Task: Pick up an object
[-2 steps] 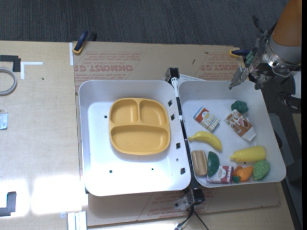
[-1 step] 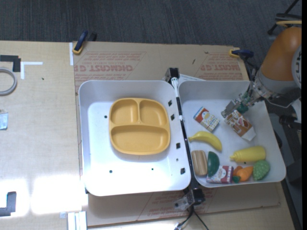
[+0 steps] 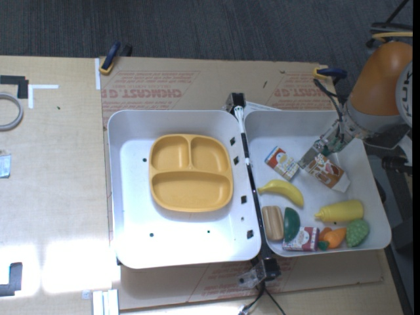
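Hand [image 3: 314,155] low in right bin [image 3: 374,195], between two small cartons: red-and-white carton [image 3: 283,163] to its left, brown carton [image 3: 327,170] just right. Finger spread: cannot tell; nothing seen gripped. Banana [image 3: 283,191], yellow squeeze bottle [image 3: 340,210], bread roll [image 3: 272,222], carrot [image 3: 333,237] lie nearer. Left bin [image 3: 125,202] holds yellow divided plate [image 3: 191,172].

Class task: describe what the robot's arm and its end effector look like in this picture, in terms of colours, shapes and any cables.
The arm has a rounded, glossy orange section next to a grey and white casing. Thin dark cables run alongside it towards the wrist. The end effector is a slim metallic grey assembly, much narrower than the arm. No markings are legible.
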